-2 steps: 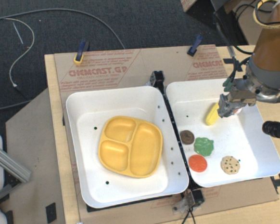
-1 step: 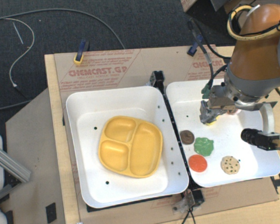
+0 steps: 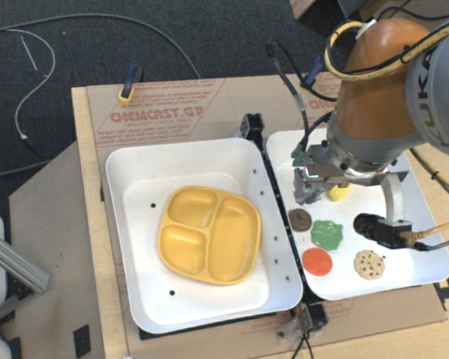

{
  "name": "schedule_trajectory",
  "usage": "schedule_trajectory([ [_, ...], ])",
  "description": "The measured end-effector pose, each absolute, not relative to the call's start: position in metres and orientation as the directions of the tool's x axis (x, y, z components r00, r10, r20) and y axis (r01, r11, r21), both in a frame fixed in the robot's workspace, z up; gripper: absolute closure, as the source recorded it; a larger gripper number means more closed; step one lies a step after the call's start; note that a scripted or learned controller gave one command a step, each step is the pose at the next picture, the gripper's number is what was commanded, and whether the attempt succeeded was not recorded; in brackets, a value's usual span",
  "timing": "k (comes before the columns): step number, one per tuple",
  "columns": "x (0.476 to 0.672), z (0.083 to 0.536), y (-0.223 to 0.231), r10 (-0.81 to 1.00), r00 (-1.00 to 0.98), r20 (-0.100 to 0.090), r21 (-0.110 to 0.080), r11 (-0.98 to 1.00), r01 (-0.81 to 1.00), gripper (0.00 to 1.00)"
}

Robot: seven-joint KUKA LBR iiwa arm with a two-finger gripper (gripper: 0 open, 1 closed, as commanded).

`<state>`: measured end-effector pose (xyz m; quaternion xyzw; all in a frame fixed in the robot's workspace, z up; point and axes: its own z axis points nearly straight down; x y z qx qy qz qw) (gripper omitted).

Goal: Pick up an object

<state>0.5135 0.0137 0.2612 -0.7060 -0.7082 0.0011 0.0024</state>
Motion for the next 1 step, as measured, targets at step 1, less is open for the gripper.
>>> schedule_trajectory([
  [1,0.5217,0.2566,0.0657,1.000,-0.003,0.001,0.000,0.003,1.000,1.00],
])
